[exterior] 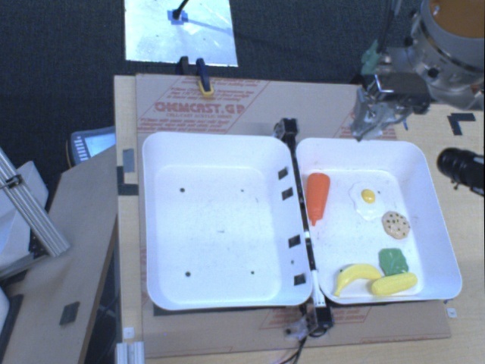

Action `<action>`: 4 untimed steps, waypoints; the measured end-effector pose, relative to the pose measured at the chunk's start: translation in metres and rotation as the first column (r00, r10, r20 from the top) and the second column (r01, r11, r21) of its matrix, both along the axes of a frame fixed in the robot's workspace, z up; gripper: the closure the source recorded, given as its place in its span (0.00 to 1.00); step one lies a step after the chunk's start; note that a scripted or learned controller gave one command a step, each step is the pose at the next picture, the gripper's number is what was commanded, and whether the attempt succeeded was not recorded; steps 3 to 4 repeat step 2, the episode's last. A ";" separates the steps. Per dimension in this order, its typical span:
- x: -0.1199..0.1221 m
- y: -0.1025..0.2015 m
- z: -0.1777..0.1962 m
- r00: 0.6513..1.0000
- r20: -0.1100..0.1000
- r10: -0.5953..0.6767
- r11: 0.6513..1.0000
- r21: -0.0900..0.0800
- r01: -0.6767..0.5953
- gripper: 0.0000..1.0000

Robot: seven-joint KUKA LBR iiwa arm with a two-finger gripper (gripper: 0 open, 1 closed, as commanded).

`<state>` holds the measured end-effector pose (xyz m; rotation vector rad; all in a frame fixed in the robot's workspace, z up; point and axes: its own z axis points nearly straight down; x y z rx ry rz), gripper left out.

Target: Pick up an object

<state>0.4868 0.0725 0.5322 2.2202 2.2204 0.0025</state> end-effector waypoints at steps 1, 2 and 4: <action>0.000 0.007 0.003 1.000 0.000 0.003 1.000 0.001 -0.003 1.00; 0.000 -0.005 0.003 1.000 0.000 0.000 1.000 0.000 0.000 1.00; 0.000 -0.005 0.003 1.000 0.000 0.000 1.000 0.000 0.000 1.00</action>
